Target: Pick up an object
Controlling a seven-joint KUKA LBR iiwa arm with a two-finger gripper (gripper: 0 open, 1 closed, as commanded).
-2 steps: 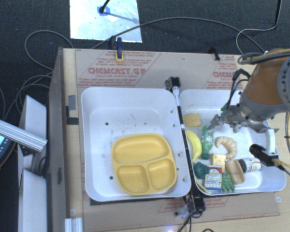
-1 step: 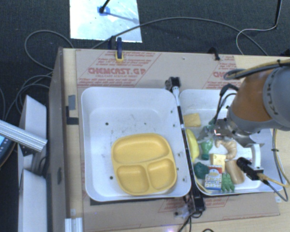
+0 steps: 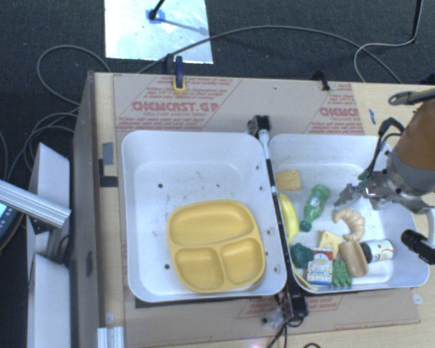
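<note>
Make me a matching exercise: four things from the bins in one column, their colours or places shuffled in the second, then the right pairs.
Things:
1. divided tray
2. bottle
3. croissant
4. gripper

Descriptions:
A. green, lying in the right bin
B. poised over the right bin, just above the croissant
C. yellow, in the left bin
D. tan and curved, in the right bin

Pairs: 1-C, 2-A, 3-D, 4-B
</note>
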